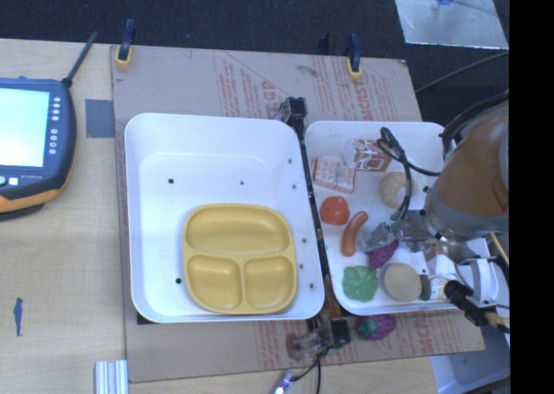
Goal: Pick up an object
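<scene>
Right bin (pixel 333 137) holds the candidates. I count a red tomato (pixel 334 209), a sausage (pixel 353 233) lying at a slant just right of it, a green lump (pixel 360 283) near the front wall, a round tan piece (pixel 402 281) beside that, a purple piece (pixel 382 255) between sausage and tan piece, a pale round one (pixel 395 188) farther back, and two small printed packets (pixel 334 174) (pixel 370 156) toward the rear.

Claw (pixel 387 235) sits low over the middle of this bin, its grey tips just above the purple piece and right of the sausage. I cannot tell from here whether the tips are spread or closed, nor whether anything sits between them. The arm (pixel 472 177) comes in from the right, orange band showing, a black cable (pixel 400 155) looping back over the rear of the bin.

Left bin (pixel 147 176) carries a yellow divided tray (pixel 240 256) toward its front, one long compartment and two small ones.

Both bins rest on cardboard (pixel 234 80) clamped to the counter (pixel 52 297). Another purple piece (pixel 377 326) lies on the cardboard outside the right bin's front wall. A pendant (pixel 30 141) with a lit screen lies at the far left of the counter.
</scene>
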`<state>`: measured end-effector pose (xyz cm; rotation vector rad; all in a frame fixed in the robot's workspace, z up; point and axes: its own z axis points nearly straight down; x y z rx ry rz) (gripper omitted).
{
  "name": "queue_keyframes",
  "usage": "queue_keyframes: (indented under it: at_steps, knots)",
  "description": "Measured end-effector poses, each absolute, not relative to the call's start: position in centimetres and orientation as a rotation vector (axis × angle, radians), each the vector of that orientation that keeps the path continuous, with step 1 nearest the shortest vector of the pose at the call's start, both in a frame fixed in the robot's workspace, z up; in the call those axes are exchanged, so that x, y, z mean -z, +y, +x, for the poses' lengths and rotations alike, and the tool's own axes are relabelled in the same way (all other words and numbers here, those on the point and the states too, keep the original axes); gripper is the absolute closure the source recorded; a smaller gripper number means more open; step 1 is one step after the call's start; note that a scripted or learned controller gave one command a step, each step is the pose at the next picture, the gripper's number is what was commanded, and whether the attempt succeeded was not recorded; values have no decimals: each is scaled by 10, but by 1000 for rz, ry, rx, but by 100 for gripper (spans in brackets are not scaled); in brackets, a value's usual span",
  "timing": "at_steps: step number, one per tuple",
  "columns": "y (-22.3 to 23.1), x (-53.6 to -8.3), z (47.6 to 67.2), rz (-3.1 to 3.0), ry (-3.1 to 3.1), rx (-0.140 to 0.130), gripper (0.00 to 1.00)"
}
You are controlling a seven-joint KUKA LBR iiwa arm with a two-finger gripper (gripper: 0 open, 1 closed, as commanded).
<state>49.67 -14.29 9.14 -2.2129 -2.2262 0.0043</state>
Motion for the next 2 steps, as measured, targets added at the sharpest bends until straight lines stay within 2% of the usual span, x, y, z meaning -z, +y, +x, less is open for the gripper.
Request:
queue_keyframes:
  at_steps: [1,2]
  knots:
    - [-144,-102,497,-2208,-2231,-6,100]
    - [-78,-192,539,-2213,-2227,-1,100]
